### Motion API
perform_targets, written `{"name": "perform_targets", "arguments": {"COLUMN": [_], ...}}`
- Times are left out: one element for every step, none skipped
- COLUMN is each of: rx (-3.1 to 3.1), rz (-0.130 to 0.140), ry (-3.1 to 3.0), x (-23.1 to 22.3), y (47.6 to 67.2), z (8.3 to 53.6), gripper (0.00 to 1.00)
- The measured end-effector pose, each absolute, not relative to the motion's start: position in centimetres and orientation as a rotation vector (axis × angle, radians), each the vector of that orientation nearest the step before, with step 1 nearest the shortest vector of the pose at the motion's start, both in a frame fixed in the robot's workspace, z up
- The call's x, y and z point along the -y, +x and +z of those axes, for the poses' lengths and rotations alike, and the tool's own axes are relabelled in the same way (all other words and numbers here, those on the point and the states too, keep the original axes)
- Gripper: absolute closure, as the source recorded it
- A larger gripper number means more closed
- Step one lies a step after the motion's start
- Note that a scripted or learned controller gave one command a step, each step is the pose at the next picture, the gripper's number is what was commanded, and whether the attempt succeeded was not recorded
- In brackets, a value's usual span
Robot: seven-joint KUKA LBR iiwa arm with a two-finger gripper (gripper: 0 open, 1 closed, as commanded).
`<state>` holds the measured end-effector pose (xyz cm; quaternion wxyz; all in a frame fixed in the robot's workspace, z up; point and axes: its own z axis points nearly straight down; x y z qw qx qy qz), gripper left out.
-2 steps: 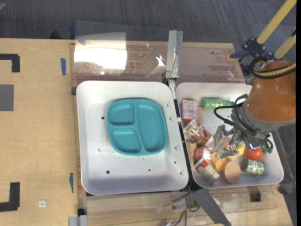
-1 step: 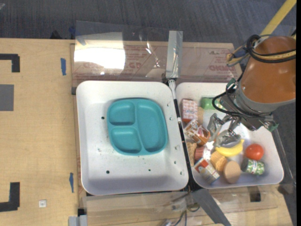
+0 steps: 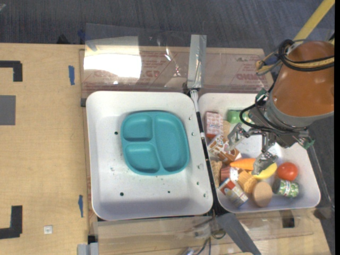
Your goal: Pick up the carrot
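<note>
The gripper [image 3: 264, 154] hangs low over the right bin [image 3: 313, 187]; whether it is parted or closed cannot be told. The carrot [image 3: 242, 164] lies just left of it among toy food, a yellow banana [image 3: 268, 171] alongside.

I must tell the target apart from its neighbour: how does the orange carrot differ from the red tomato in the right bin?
The long orange carrot is slender and lies flat, roughly left to right; the round red tomato is compact and ball-shaped. The carrot lies left of the tool, the tomato to its right. Both sit among toy foods in the right white bin.
</note>
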<state>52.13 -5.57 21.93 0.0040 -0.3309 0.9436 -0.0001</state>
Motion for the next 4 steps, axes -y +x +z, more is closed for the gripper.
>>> {"name": "perform_targets", "arguments": {"rx": [-3.055, -3.019, -3.002, -2.903], "rz": [0.006, -0.006, -0.009, -0.002], "ry": [-0.747, -0.822, -0.824, -1.173], "x": [9.4, 9.3, 8.9, 3.5], "y": [50.0, 49.2, 49.7, 50.2], "z": [10.3, 9.1, 10.4, 18.6], "gripper": [0.00, 0.00, 1.00, 1.00]}}
